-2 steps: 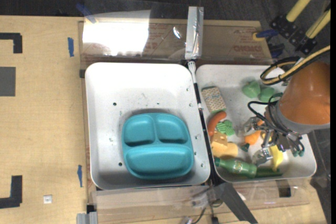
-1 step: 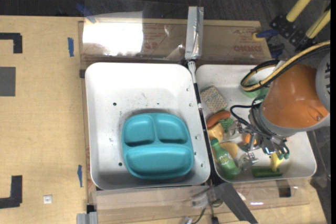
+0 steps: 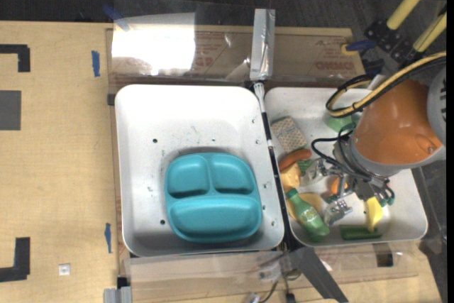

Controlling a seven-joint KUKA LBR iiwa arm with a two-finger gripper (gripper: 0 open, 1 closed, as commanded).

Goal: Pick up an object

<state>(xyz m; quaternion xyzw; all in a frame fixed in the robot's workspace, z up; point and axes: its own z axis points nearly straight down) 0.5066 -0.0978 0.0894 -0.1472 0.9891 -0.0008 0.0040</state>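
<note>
The arm reaches in from the right and hangs over the right bin (image 3: 415, 223), its orange band masking much of that bin's far right. The tool (image 3: 338, 204) points down into the pile of small objects, low among them, just right of a green bottle (image 3: 306, 214) that lies with its long axis running from far left to near right. A yellow piece (image 3: 374, 213) sits to the tool's right and a dark green stick (image 3: 352, 231) lies just nearer the viewer. An orange item (image 3: 293, 159) and a speckled sponge-like block (image 3: 286, 131) lie farther off, toward the far left of the bin.

How wide the tool stands cannot be told, nor whether it has anything (clutter and cables blur it). The left bin (image 3: 135, 152) carries a teal divided tray (image 3: 211, 196), well apart from the tool. Whatever lies under the wrist is hidden.
</note>
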